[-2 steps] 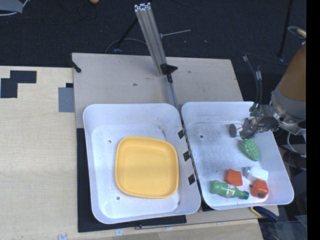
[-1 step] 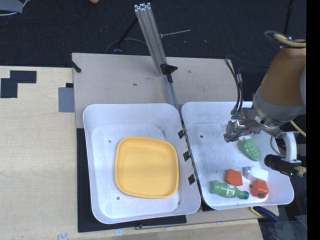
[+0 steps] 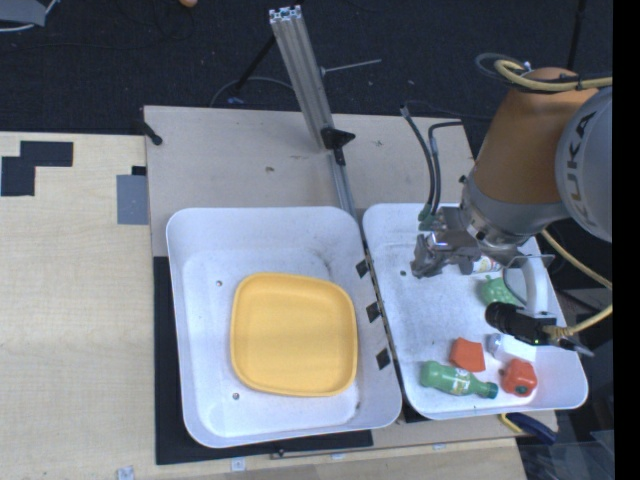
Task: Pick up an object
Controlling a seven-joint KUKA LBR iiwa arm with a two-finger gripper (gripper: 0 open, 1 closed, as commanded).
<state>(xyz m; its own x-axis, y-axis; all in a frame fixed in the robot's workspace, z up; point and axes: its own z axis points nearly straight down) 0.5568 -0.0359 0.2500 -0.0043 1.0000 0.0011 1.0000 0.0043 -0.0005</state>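
My end effector hangs over the bare upper part of the right bin; I cannot tell how its fingers stand. The likeliest pick, a green bottle, lies toward the near rim of that bin from my end effector, its long axis roughly along the rim. Beside it I count two orange-red pieces, an orange block and a red block. One yellow plate fills the left bin.
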